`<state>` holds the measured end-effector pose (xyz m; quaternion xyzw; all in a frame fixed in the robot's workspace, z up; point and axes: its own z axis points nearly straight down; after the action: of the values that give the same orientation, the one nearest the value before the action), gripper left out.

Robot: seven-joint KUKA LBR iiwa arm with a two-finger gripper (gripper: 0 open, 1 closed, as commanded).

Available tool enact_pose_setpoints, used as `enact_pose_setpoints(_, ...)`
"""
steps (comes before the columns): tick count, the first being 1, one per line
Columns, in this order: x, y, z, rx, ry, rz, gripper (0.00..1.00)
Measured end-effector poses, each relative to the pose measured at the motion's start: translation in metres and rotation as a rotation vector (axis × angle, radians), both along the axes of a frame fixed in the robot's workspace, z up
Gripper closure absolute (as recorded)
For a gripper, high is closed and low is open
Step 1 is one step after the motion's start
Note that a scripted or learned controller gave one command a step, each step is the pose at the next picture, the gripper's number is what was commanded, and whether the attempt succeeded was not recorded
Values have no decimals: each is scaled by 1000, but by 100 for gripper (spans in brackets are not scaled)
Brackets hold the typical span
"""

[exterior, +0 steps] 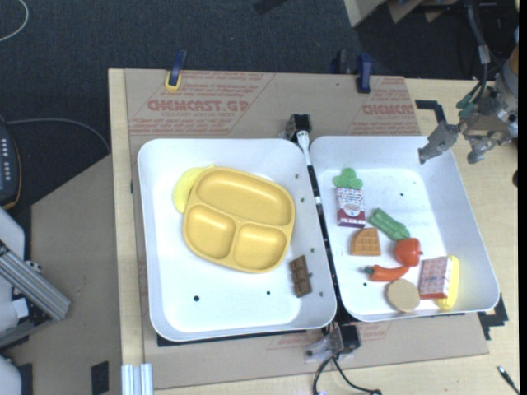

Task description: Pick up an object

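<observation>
The grey metal two-finger gripper (451, 141) sits at the frame's right edge, and most of the arm behind it is cut off there. A flat round yellow plastic plate (184, 189) lies mostly hidden under the yellow three-compartment plastic tray (239, 218); just a crescent peeks out. The label on the small red-and-white packet (351, 204) is too small to read. A yellow piece (451, 282) is largely covered by the pink-and-white block (433, 276).

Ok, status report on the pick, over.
Claw above right bin's upper right rim, holding nothing. Toy food clustered in that bin, untouched. Yellow tray in left bin. Path unobstructed.
</observation>
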<state>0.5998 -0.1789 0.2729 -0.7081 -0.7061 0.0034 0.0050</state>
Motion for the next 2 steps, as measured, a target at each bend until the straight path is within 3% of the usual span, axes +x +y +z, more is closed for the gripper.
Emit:
enact_pose_setpoints(1,2,1,7,-3,-13,3,0)
enact_pose_setpoints(2,3,-7,-39,-1,-7,2,0)
